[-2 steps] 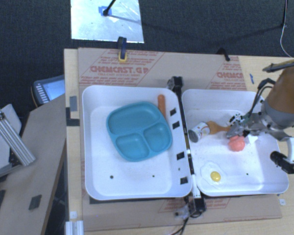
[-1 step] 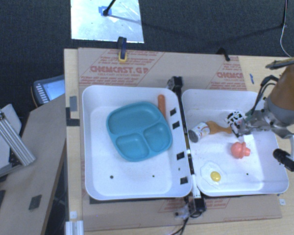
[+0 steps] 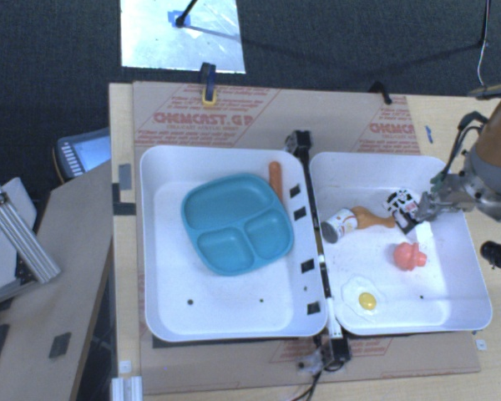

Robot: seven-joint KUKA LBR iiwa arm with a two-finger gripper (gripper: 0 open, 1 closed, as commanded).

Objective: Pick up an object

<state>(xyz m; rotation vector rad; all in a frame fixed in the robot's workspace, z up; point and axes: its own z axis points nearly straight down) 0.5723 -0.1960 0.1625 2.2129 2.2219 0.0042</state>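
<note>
Reaching from right | arm point(image 3: 493, 161) low | jaws point(image 3: 419, 210) over right bin point(image 3: 463, 307)

The arm point(image 3: 494, 161) is cut off at the right edge; its jaws' gap is unclear

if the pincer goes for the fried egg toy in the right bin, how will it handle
The fried egg toy lies flat on the right bin floor, so it probably won't roll or tip. Being so thin, it may be hard to grip from above and could slide instead. It looks small and likely light.
</note>
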